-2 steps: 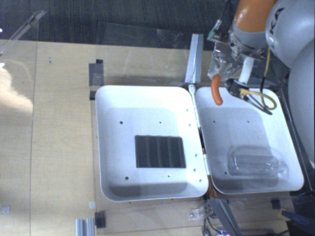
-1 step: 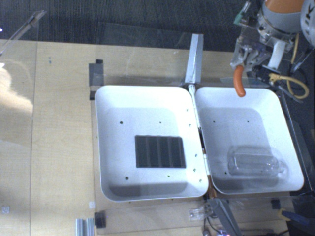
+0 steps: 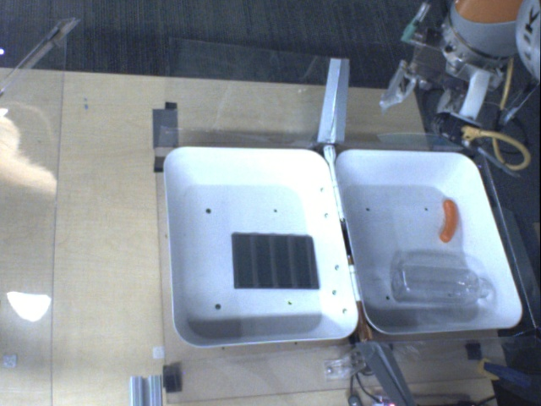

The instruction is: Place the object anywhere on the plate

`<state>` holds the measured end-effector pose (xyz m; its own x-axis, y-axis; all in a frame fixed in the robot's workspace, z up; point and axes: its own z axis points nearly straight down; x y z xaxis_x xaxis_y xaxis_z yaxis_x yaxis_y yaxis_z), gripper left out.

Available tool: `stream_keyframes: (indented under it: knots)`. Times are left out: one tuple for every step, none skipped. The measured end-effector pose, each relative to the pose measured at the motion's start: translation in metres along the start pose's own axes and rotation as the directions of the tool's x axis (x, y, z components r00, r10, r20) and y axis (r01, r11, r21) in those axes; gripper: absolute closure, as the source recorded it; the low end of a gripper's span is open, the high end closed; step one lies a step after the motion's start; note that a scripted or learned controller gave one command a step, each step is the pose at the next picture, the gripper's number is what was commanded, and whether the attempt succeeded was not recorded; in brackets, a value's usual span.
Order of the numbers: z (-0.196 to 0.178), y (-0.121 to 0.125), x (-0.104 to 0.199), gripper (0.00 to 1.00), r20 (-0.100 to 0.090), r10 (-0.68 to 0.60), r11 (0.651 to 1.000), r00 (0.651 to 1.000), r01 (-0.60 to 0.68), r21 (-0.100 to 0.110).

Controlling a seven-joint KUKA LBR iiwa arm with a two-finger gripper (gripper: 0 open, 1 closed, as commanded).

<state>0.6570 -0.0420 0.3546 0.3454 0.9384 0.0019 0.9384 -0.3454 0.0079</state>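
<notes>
A small orange sausage-shaped object (image 3: 449,221) lies in the right white bin (image 3: 372,172), near its right wall. A clear plastic bottle (image 3: 439,282) lies on its side in the same bin, toward the front. The dark ribbed square plate (image 3: 275,260) sits flat in the middle of the left white bin (image 3: 194,184). My gripper (image 3: 431,91) hangs above the bench behind the right bin's back edge, well apart from both objects. It is open, with nothing between its fingers (image 3: 396,88).
A grey metal post (image 3: 334,100) rises behind the seam between the two bins. Yellow and black cables (image 3: 499,146) hang by the wrist at the right bin's back right corner. A clear panel covers the bench at left.
</notes>
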Motion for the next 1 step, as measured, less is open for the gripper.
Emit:
stream_keyframes:
  knots:
    - [0.0, 0.0, 0.0, 0.0, 0.0, 0.0, 1.0, 1.0, 0.0, 0.0]
